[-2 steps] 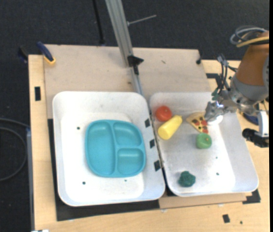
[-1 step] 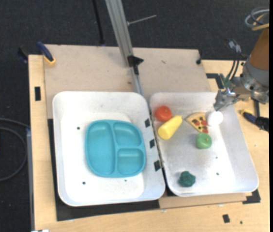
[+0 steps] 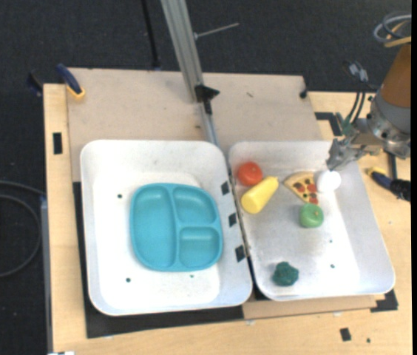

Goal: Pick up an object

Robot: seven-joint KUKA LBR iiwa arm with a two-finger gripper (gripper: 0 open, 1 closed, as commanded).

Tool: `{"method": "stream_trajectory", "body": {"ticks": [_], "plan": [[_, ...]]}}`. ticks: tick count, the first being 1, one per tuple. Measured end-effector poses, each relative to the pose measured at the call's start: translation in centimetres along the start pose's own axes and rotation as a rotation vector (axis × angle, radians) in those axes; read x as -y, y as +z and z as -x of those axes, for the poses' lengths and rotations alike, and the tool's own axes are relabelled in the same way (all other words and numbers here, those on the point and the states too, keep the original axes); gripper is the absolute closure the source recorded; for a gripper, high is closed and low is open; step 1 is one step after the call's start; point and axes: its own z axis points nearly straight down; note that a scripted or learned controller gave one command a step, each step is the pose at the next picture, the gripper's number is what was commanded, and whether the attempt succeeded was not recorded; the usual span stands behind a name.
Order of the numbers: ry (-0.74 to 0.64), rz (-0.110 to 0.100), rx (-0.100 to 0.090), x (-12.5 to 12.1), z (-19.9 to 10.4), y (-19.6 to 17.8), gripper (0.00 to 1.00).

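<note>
Objects for picking lay in the right bin (image 3: 364,228), where we saw the gripper (image 3: 339,156) poised above its far right part.

We counted six things there: a red tomato-like piece (image 3: 250,173) near the far left corner, a yellow piece (image 3: 259,195) just beside it, a pizza slice (image 3: 302,186) toward the middle, a small white piece (image 3: 329,181) touching the slice's right end, a green apple-like piece (image 3: 311,215) just nearer, and a dark green piece (image 3: 285,274) by the near edge. The gripper stood just above the white piece; we could not tell how its fingers were set. We found no readable writing. The bin's right half and near right corner lay bare. The left bin (image 3: 101,198) carried a teal divided plate (image 3: 176,225).
</note>
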Motion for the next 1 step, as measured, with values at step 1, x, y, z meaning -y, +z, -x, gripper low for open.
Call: {"method": "stream_trajectory", "body": {"ticks": [1], "plan": [[-0.002, -0.001, -0.003, 0.43, -5.5, -1.14, 1.0]]}}
